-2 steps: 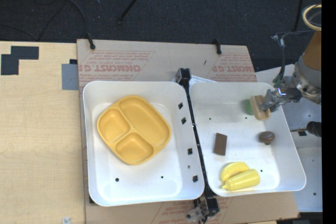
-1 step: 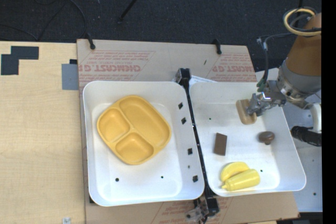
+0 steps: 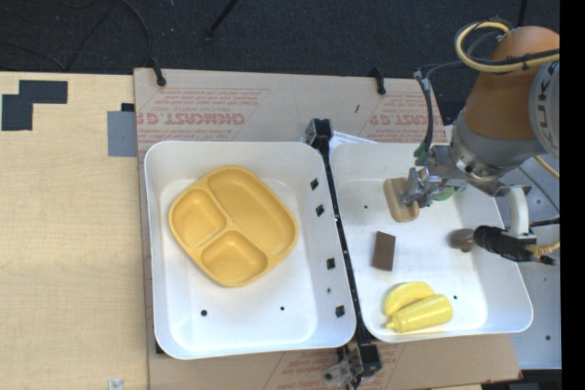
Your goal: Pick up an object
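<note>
The two-finger gripper (image 3: 422,194) hangs low over the right-hand shallow white bin (image 3: 512,310), at its upper middle. Whether it is wide, narrow or holding anything cannot be told from this slanted view, because the wrist housing and cabling cover its tip.

Just beside the gripper, on its left, lies a small tan block with a rounded end (image 3: 399,200). The block touches or nearly touches the gripper; contact cannot be confirmed. It is judged the likeliest target of the pick.

Procedure for the step in hand, as a judgement:
1. Centre the gripper over the tan block before descending, so that the block lies between the closing surfaces and not beside them.
2. Close only when the gripper is low enough to reach the block's sides.
3. Lift straight up, and verify that the block rises with the gripper.

Risk: an off-centre approach may push the block sideways toward the divider between the bins.

Further out in the same bin lie a dark brown rectangular block (image 3: 384,250), near the middle, and a yellow plastic banana-like toy (image 3: 417,307), near the front edge. The left-hand shallow white bin (image 3: 174,324) holds a yellow three-compartment plastic plate (image 3: 232,225).
</note>
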Controlling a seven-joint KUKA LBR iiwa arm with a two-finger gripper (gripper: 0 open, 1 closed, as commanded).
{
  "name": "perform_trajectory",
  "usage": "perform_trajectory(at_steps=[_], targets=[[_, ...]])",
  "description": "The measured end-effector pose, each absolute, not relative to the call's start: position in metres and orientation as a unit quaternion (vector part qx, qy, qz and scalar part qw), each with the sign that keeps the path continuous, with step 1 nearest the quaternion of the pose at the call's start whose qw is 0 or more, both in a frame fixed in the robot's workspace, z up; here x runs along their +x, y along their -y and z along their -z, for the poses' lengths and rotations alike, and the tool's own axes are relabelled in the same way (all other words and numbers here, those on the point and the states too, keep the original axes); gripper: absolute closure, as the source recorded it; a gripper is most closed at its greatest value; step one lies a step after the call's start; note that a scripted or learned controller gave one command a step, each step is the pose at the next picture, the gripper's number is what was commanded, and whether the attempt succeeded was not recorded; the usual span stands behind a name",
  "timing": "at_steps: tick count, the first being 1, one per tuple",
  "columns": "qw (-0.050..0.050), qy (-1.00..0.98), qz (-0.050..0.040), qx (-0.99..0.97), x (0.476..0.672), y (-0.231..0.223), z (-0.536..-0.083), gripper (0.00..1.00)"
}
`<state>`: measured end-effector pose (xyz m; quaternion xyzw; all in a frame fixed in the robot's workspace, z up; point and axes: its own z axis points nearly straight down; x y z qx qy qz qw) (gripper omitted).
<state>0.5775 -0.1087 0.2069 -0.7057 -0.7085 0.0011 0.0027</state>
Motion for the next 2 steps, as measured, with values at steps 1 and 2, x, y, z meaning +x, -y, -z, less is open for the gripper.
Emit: perform_trajectory(at_steps=[1, 2], targets=[[0.002, 0.708, -0.0010, -0.706, 0.571, 0.065, -0.215, 1.00], [0.003, 0.709, -0.0011, -0.705, 0.559, 0.013, -0.214, 1.00]])
